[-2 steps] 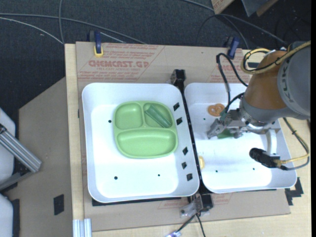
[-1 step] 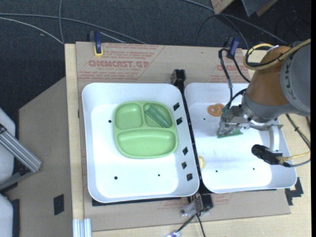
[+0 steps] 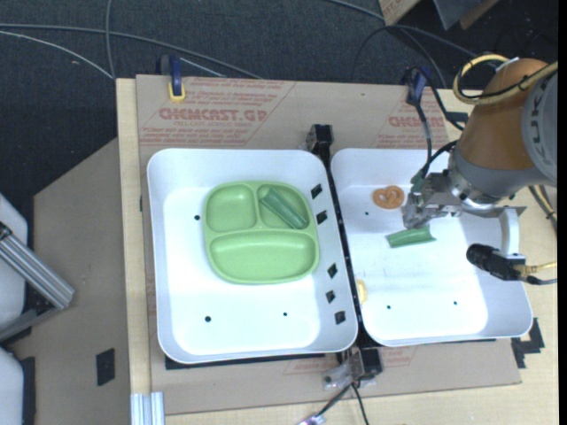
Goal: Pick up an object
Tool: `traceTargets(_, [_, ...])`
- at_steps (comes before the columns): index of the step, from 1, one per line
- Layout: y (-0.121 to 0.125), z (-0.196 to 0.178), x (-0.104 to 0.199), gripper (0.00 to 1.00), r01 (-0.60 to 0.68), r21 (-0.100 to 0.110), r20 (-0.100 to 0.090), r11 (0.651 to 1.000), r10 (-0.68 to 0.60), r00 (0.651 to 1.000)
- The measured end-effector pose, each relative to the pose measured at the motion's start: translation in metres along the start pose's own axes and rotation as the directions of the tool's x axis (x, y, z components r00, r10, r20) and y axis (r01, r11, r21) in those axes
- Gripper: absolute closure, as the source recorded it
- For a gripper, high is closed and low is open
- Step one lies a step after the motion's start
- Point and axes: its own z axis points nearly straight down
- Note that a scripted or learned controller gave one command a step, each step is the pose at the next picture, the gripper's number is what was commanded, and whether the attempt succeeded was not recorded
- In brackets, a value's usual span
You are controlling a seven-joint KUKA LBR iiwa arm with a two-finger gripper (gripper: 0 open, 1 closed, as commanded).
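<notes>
End effector (image 3: 419, 218) low in the right bin (image 3: 443, 321), directly above a green block (image 3: 408, 238); finger spacing indiscernible. Beside it lies a brown pretzel (image 3: 387, 197).

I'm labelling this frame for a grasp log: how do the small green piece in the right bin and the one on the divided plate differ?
The flat green piece lies on the right bin floor just below the gripper; the darker green piece sits in the green plate's upper right compartment in the left bin. The first lies nearly level, the second slants. Both are small, green and elongated.
</notes>
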Motion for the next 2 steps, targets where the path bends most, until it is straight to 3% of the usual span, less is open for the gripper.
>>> traceTargets(1, [0.002,-0.054,0.000,1.00,0.001,-0.002,0.000,1.000,-0.001,1.000])
traceTargets(2, [-0.013,-0.064,0.051,1.00,0.005,0.006,-0.004,1.000,-0.005,1.000])
